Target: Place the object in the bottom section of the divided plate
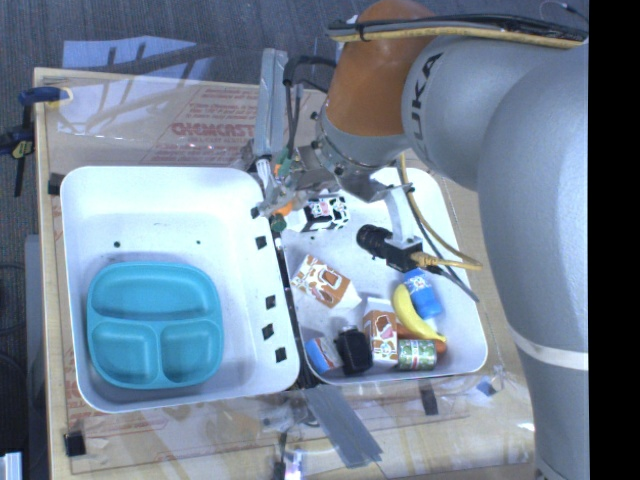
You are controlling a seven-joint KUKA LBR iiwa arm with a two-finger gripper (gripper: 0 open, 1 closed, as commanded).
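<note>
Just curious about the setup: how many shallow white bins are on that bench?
2. One shallow white bin sits on the left, holding a teal divided plate; the other white bin, on the right, holds small toys.

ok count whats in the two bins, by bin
Left bin: 1, a teal divided plate
Right bin: about 8 small things, among them a banana, a black-and-white cube and a brown-and-white carton
Total: about 9; the heap is too crowded for a firm count

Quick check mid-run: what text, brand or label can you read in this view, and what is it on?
"KUKA", partly seen, on the grey arm.
Red print on the bench sheet behind the bins: too blurred to read.
Labels on the packets and can in the right bin: too small.
</note>
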